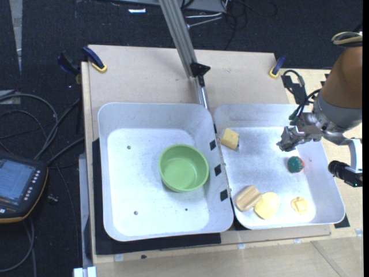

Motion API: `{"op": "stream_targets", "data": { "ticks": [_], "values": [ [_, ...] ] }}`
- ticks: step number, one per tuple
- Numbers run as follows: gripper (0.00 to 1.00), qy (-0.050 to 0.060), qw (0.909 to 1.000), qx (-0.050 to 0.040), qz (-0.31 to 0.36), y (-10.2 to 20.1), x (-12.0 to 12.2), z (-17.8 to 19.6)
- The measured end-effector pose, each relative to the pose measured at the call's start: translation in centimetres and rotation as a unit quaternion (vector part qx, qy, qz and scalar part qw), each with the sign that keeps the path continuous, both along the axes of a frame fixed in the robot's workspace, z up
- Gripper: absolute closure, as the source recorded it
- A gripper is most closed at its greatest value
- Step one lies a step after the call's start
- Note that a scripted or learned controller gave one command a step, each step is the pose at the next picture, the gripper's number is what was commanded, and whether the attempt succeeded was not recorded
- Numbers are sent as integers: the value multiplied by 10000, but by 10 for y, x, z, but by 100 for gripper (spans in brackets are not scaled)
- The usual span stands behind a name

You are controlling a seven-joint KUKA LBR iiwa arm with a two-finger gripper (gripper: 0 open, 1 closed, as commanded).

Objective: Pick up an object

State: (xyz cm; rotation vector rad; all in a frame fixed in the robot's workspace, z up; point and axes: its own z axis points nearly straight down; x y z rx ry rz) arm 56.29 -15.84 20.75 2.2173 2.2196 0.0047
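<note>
My gripper (286, 142) hangs over the right bin (271, 128), near its right side, just above and left of a small green ball with a red spot (295, 164). Nothing shows between its fingers. A yellow block (230, 138) lies near the bin's upper left. A tan bread-shaped piece (247, 197), a round yellow piece (267, 205) and a small yellow toy (298, 204) lie along the bin's front.
The left bin (127, 154) holds a green bowl (184, 167). A slanted metal pole (180, 30) rises from the divider between the bins. Yellow clamps (95, 60) hold the bench's far corners. A teach pendant (17, 183) lies on the floor at left.
</note>
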Motion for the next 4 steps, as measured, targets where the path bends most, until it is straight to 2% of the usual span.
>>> {"op": "stream_targets", "data": {
  "ticks": [1,2,4],
  "values": [
    [100,12,10000,2,-2,0,1,32],
    [100,28,10000,10,16,56,-1,25],
    [100,27,10000,10,18,158,26,35]
  ]
}}
